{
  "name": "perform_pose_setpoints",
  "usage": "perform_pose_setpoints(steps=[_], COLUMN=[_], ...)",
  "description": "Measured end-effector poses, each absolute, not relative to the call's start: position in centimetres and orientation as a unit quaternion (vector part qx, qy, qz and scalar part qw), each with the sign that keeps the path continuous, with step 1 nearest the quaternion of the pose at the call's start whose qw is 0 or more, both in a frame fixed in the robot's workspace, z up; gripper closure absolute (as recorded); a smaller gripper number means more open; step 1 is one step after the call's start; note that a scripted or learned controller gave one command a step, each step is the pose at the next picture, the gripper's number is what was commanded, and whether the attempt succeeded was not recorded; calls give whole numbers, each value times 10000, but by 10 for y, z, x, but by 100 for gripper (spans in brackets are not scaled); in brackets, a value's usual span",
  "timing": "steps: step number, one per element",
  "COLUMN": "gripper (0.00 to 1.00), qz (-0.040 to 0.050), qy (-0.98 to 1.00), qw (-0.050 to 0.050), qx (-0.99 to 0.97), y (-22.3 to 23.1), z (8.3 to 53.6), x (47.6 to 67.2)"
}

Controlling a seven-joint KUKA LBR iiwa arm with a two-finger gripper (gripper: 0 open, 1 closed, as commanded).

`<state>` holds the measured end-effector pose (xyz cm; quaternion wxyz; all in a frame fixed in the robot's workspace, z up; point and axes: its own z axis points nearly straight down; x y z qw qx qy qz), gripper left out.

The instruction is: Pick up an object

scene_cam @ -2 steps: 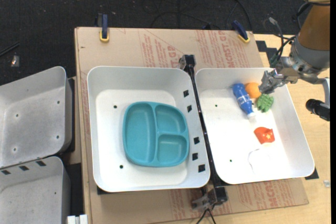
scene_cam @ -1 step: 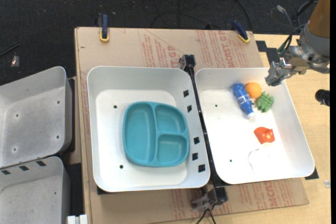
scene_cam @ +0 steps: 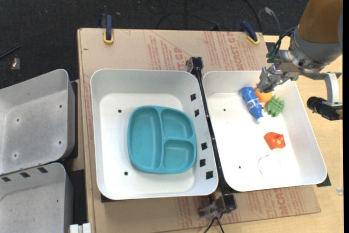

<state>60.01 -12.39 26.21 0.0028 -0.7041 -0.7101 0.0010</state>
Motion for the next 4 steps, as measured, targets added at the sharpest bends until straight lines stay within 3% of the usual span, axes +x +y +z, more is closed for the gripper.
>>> perform_pose_setpoints(steps=[1, 3, 4], gripper=[100, 100, 100], qz=[21, 22, 31], qy=[-7099, -7103, -7103], qw=[37, 30, 33], qx=[-7043, -7039, -7039], y=[-70, 37, 97], z=[250, 253, 234], x=[580, 562, 553])
